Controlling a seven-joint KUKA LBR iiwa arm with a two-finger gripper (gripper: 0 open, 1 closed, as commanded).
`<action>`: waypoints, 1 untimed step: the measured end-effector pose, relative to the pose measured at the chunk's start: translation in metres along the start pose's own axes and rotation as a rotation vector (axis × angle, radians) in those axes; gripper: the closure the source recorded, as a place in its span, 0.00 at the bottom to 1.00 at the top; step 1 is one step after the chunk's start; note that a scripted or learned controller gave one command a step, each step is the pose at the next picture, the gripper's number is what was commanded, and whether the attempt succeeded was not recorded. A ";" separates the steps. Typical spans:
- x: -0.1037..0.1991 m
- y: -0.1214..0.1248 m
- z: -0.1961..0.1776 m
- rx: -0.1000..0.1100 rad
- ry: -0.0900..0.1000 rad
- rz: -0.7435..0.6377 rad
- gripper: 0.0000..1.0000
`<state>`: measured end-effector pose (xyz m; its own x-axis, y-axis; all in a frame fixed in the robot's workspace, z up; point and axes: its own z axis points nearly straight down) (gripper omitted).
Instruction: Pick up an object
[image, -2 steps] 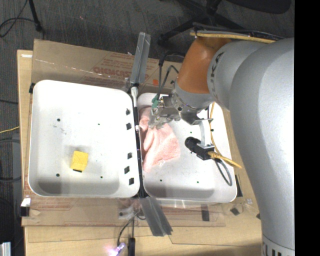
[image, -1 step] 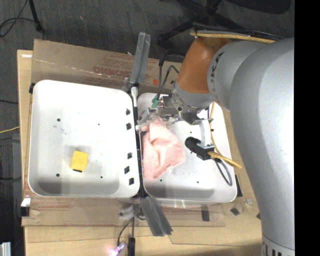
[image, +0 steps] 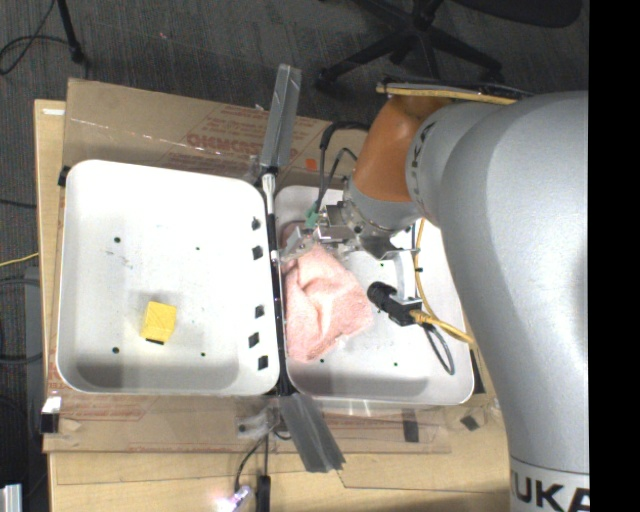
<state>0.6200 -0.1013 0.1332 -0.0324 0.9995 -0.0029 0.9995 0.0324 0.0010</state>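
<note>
A crumpled pink cloth (image: 322, 301) lies in the right bin (image: 400, 385), against its left wall. My gripper (image: 318, 232) reaches down into the same bin, right at the cloth's upper edge and close to the divider between the bins. The grey arm with its orange band covers most of the right bin from the right. A small yellow block (image: 159, 321) lies in the left bin (image: 100, 200), toward its lower left part.
A black cable with an orange-tipped plug (image: 398, 305) hangs off the wrist over the right bin, just right of the cloth. A grey divider bar (image: 278, 120) runs between the bins. Cardboard (image: 150, 115) lies under both bins.
</note>
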 end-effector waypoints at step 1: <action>-0.019 0.037 0.034 -0.002 -0.006 0.005 0.00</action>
<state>0.6573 -0.1196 0.0994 -0.0270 0.9996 -0.0088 0.9996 0.0270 0.0030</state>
